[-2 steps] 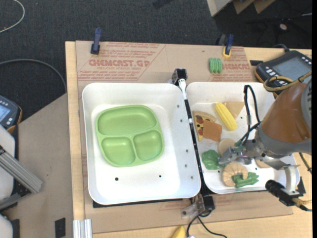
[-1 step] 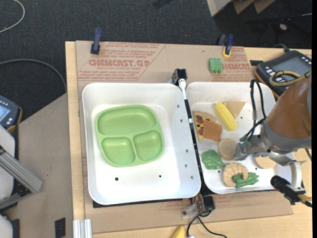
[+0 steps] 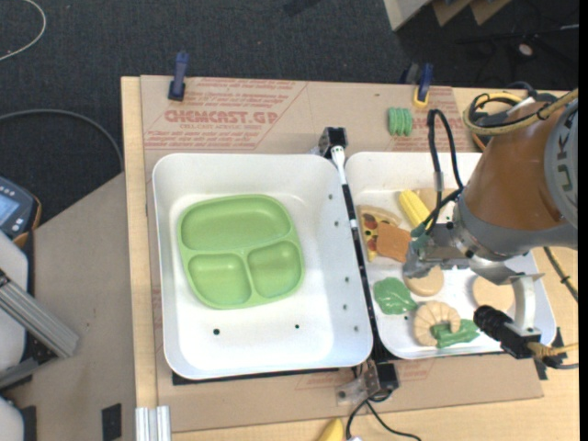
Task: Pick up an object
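Overhead view of the surface [image 3: 230, 118], covered by printed cardboard and carrying two shallow white bins side by side. The left bin [image 3: 175, 246] holds one green divided plate [image 3: 241, 251] with three compartments, lying flat near the bin's centre.

The right bin [image 3: 386, 168] holds the candidate objects, a cluster of toy food pieces:
- a yellow corn cob [image 3: 413, 208] toward the far side
- a pizza-like slice [image 3: 370, 226] near the left wall
- a brown wedge [image 3: 394, 243] touching that slice
- a green leaf [image 3: 393, 296]
- a tan disc [image 3: 426, 285] just beside the leaf
- a ridged tan piece [image 3: 435, 317] at the near side, with a green strip [image 3: 457, 334] lying against it
- a pale round piece [image 3: 491, 292], partly hidden under the arm

The arm [image 3: 514, 191] reaches in from the right and covers much of this bin. Its gripper [image 3: 421, 263] sits low among the pieces, between the brown wedge and the tan disc. Whether it is open or closed, or has anything in its grasp, cannot be told from this angle.

Outside the bins, a small green ridged item [image 3: 399, 121] lies on the cardboard. Two blue clamps [image 3: 178, 73] [image 3: 423, 83] grip the far edge.
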`<action>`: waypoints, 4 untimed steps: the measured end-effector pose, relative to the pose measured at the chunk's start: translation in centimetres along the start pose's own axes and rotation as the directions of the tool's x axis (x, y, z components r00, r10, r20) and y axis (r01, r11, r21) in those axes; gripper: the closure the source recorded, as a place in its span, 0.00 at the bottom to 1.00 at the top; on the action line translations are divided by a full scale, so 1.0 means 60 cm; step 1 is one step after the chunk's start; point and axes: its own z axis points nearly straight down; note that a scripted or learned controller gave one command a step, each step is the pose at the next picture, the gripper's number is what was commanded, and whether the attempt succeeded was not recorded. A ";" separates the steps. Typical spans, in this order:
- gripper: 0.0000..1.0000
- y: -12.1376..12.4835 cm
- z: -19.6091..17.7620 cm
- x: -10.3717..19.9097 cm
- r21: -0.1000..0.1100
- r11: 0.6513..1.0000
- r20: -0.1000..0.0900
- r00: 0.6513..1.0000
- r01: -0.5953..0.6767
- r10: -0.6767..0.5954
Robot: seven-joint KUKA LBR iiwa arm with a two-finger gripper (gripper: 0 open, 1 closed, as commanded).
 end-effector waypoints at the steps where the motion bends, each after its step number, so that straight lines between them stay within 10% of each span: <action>1: 1.00 0.001 -0.127 0.076 -0.001 1.000 0.000 1.000 -0.003 0.003; 2: 1.00 0.003 -0.309 0.072 -0.006 1.000 0.002 1.000 -0.009 0.009; 4: 1.00 0.001 -0.307 0.205 0.010 1.000 0.001 1.000 -0.004 0.004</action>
